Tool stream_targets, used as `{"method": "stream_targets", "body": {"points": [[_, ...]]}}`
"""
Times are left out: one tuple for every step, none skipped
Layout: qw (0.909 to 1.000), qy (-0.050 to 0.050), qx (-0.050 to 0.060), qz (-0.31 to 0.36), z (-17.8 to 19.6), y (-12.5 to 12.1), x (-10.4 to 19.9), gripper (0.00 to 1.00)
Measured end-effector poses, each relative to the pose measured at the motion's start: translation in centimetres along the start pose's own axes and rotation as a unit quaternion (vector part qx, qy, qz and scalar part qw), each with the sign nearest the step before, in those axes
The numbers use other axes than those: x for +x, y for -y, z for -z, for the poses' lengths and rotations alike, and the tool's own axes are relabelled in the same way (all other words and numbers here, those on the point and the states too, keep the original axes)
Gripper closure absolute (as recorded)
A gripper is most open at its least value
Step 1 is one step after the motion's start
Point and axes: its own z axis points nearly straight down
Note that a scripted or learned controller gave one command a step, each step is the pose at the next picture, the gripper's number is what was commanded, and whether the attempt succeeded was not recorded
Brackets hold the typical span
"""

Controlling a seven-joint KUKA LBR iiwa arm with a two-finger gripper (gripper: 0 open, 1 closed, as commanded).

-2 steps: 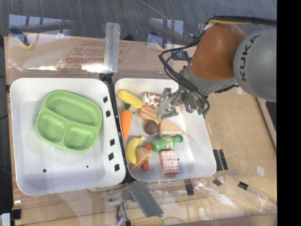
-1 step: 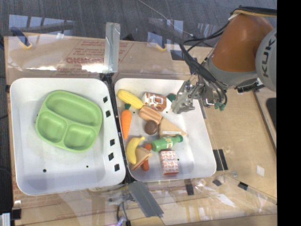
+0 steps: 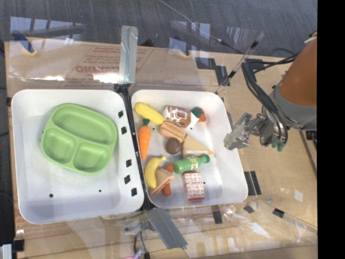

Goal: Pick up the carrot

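I see the orange carrot (image 3: 144, 142) lying lengthwise by the right bin's (image 3: 233, 169) left wall; the tool (image 3: 237, 136) hovers over the bin's right rim, above the tan bench (image 3: 280, 198).

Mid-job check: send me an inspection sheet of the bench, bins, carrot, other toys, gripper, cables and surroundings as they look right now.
Surface: bench with clear sheeting and tape, bearing two white bins side by side.
Job's things: carrot lies along the left wall of the right bin, untouched.
Clutter: corn cob, banana, green bottle, small red carton and other toy foods share that bin; a green divided plate sits in the left bin.
Grippers: gripper hovers over the right bin's right rim, nothing between its fingers.
Cables: black cables loop by the wrist.
Surroundings: dark carpet beyond the bench.
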Motion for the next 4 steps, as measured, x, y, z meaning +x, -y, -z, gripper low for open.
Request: {"method": "stream_targets", "body": {"points": [[0.9939, 0.002, 0.0, 0.11, 2.5, 0.8, 2.0, 1.0], [0.9577, -0.002, -0.001, 0.288, -5.0, 0.7, 2.1, 1.0], [0.9683, -0.002, -0.001, 0.25, -8.5, 0.3, 1.0, 1.0], [0.9671, 0.002, 0.0, 0.254, -2.3, 0.6, 1.6, 1.0]]}}
